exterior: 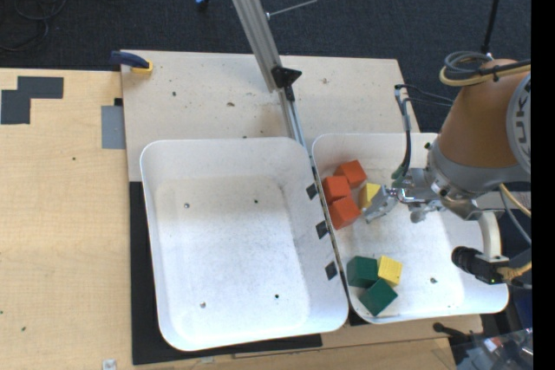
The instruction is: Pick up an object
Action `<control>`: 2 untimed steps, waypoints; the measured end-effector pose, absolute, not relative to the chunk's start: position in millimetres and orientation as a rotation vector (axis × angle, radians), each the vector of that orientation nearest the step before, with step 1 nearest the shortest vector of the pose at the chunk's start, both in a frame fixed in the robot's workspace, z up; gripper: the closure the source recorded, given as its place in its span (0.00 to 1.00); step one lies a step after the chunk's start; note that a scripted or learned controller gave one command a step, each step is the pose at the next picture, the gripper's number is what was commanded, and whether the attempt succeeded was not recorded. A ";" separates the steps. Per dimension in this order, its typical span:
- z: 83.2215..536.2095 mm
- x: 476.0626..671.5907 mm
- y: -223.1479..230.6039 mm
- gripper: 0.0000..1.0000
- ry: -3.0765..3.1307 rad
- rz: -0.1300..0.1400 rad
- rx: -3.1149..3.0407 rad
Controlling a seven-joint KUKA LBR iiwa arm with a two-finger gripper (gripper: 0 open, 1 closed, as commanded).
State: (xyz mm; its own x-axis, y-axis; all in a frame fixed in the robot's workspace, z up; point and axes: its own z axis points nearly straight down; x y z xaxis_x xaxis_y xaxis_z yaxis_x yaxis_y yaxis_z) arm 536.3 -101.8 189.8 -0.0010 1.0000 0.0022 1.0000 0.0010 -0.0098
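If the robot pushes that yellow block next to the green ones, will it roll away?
Probably not. The yellow block looks boxy with flat faces, so it would likely slide, not roll. It sits against a green block, which may move with it. It looks stiff and small, so likely light.

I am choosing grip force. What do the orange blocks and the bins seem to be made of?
Orange blocks: probably painted wood or foam; matte faces, crisp edges, no shine. Right bin and left bin: likely moulded plastic; smooth white surface, rounded corners and rim.
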 end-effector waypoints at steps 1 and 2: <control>192.6 537.3 -103.5 0.00 -2.215 0.003 -2.223; 140.3 527.5 -96.7 0.00 -2.215 0.008 -2.216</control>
